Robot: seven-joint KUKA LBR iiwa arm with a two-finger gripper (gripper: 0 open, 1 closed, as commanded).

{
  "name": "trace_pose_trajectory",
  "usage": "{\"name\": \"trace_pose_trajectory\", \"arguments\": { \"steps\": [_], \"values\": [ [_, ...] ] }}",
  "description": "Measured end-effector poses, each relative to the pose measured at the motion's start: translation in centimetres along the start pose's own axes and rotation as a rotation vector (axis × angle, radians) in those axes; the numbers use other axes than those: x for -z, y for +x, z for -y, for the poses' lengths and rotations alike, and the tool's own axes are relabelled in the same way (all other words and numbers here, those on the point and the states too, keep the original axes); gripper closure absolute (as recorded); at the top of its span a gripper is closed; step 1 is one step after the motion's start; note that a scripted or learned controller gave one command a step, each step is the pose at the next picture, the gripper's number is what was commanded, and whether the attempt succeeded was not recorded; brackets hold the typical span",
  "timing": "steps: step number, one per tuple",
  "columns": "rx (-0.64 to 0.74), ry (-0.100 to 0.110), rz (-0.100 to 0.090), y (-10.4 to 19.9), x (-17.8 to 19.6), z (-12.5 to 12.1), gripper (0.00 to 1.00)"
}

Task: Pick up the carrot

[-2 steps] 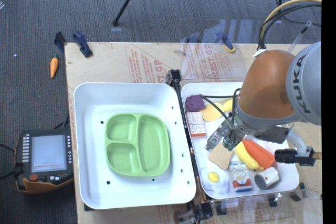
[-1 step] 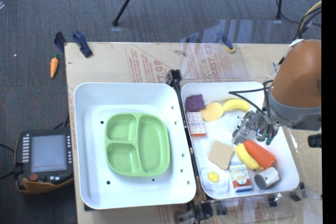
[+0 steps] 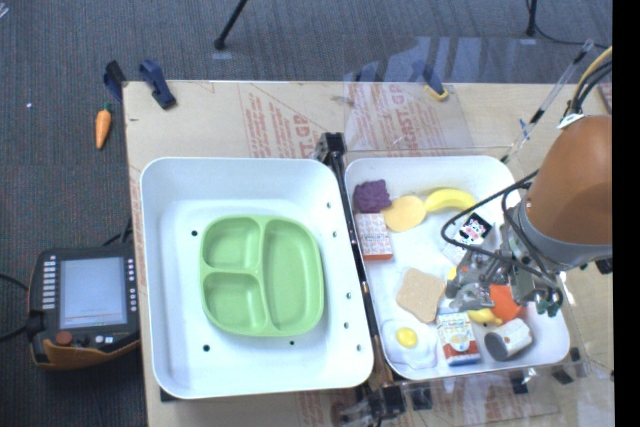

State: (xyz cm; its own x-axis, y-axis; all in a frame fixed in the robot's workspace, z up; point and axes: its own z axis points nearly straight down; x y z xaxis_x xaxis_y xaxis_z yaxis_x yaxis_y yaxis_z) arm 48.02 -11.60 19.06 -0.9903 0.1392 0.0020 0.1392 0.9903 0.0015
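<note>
An orange carrot-like piece (image 3: 507,302) lies in the right bin (image 3: 430,165), near its front right corner. My gripper (image 3: 497,291) hangs low right over it, and its metal parts hide much of the orange piece. I cannot make out whether the piece is gripped. A small toy carrot (image 3: 102,127) with a green top lies on the floor, left of the bench.
Around the gripper in the right bin are a slice of toast (image 3: 420,295), a juice carton (image 3: 455,335), a can (image 3: 508,341), a fried egg (image 3: 407,338), a banana (image 3: 450,200) and purple grapes (image 3: 372,195). The left bin (image 3: 160,215) holds a green divided plate (image 3: 262,275).
</note>
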Motion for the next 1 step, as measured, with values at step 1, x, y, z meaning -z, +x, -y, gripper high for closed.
{"name": "trace_pose_trajectory", "arguments": {
  "steps": [1],
  "values": [
    [-0.214,-0.001,-0.002,-2.14,-10.5,5.78,1.0]
  ]
}}
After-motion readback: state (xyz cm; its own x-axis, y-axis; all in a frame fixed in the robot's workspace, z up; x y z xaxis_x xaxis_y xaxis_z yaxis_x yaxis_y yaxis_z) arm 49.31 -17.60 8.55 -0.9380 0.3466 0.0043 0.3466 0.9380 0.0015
